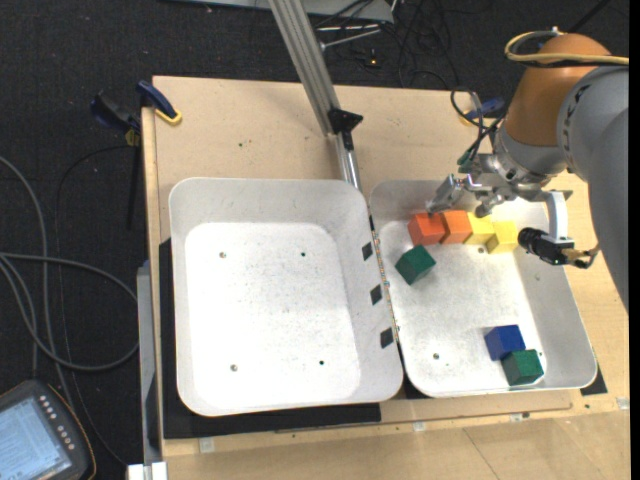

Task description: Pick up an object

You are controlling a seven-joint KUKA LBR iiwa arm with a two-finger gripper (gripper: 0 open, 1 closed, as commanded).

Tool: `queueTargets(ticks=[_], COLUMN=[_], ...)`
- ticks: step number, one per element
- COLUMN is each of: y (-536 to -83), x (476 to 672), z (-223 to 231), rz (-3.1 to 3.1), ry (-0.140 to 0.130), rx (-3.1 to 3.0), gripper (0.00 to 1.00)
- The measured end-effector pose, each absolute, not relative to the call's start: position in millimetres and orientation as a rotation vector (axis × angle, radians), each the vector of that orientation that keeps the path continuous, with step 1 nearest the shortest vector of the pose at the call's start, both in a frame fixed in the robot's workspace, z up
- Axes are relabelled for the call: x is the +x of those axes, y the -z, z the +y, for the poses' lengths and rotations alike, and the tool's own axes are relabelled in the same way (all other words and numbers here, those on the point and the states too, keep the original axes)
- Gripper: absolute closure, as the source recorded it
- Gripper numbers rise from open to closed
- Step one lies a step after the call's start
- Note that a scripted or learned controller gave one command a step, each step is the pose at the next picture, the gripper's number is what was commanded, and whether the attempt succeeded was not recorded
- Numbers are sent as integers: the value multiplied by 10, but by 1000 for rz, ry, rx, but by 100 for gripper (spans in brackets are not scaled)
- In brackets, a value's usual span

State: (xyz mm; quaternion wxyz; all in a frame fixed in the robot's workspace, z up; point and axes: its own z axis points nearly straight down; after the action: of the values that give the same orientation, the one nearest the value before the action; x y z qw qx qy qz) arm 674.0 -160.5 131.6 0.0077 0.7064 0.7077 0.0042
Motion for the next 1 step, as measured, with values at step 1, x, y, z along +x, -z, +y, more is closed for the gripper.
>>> queueTargets(ticks=[1], y=[-1247], x=[6775], z=[-1611], rz=[2208], ry=[-19], rx=[2205], gripper=[0])
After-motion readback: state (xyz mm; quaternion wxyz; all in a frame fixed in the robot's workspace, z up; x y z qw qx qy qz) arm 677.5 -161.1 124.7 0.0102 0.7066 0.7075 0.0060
